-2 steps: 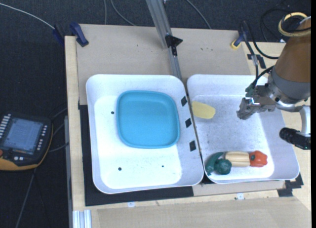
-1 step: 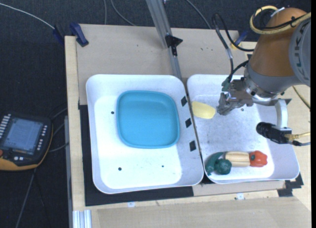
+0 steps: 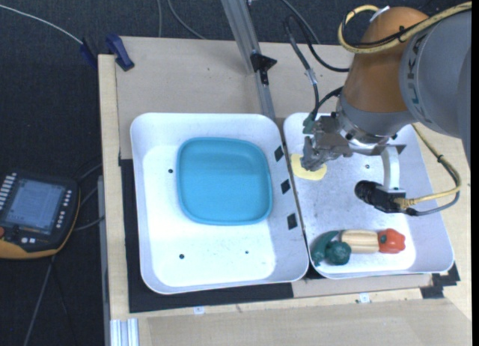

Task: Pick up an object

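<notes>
My gripper (image 3: 313, 159) hangs low over the left edge of the right bin (image 3: 430, 217), right above a flat pale yellow piece (image 3: 313, 172) that lies against the bin's left wall. Part of that piece is hidden under the gripper. Whether anything sits between the fingers is not visible. Along the bin's front edge lie a dark green round object (image 3: 331, 250) and, touching it, a tan stick with a red end (image 3: 374, 241).
The left bin (image 3: 150, 187) holds a square light blue plate (image 3: 223, 180). A slanted metal pole (image 3: 243, 34) rises behind the bins. A teach pendant (image 3: 34, 213) lies on the floor at the far left.
</notes>
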Robot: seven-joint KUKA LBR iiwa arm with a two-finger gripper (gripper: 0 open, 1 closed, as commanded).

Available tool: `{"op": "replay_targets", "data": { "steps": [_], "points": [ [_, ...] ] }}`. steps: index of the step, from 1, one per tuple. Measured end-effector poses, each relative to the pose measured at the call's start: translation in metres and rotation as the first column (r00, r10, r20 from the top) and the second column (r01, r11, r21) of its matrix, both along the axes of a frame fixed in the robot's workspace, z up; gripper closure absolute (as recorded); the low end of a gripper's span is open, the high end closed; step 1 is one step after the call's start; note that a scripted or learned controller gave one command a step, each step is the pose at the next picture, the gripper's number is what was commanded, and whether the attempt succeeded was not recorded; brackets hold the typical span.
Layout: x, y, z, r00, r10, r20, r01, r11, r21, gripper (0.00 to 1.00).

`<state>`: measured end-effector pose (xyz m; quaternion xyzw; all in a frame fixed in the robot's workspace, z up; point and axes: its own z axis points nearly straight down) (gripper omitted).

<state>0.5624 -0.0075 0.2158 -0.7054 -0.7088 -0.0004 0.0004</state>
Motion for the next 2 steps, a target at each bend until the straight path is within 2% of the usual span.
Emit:
{"op": "replay_targets", "data": {
  "steps": [1, 2],
  "points": [
    [0.024, 0.045, 0.004, 1.0, 0.0, 0.001, 0.0, 1.0, 0.0, 1.0],
    [0.032, 0.09, 0.002, 1.0, -0.001, 0.0, 0.001, 1.0, 0.0, 1.0]
  ]
}}
